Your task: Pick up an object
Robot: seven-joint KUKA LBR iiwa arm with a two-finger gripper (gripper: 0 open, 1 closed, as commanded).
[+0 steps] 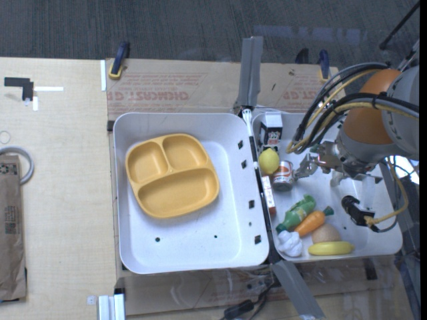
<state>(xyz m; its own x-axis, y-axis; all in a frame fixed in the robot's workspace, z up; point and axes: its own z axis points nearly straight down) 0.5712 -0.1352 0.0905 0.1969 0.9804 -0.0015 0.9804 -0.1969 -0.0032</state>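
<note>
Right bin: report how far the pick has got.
Done: the arm has reached over the right bin. In hand: its wrist sits above the bin's middle, beside the small can and lemon; nothing visibly lifted. Left: grasp and raise one item. The carrot, green bottle and banana lie on the bin floor; the yellow tray sits in the left bin.

left bin (133, 245) – white, black specks | divided plate (172, 175) – mustard yellow | lemon (268, 161) yellow; banana (330, 248) yellow | carrot (312, 223) orange, green top; bottle (298, 212) green | can (283, 176) silver, red label | arm (373, 119) grey, orange band | bench (53, 112) pale wood
</note>
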